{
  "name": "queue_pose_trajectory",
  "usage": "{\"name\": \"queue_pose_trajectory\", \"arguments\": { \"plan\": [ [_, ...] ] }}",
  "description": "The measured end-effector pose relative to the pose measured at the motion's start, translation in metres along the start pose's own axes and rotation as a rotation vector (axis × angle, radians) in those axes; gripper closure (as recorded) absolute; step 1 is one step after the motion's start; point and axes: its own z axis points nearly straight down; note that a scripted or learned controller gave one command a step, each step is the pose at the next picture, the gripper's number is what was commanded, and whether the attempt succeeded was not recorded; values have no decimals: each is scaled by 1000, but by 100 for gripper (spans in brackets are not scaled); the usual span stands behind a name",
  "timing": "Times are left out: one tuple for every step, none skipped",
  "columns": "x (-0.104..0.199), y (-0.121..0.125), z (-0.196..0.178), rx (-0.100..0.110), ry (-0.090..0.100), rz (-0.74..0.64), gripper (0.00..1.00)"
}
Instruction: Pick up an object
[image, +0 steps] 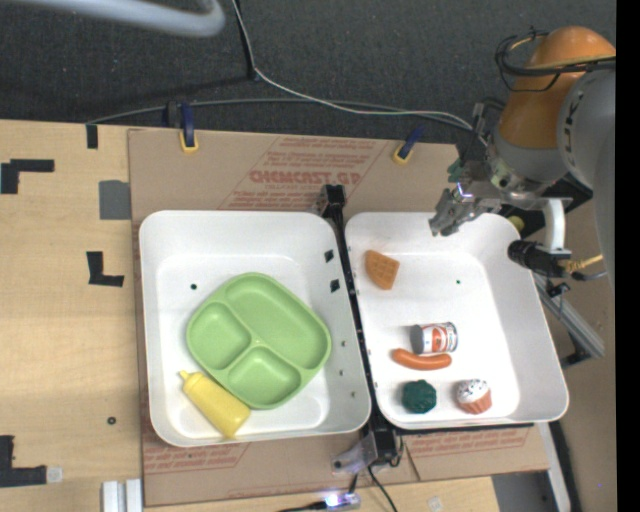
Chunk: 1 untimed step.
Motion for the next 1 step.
{"name": "queue_pose_trajectory", "arguments": {
  "plan": [
    [1, 1, -19, 2, 1, 1, 100]
  ]
}}
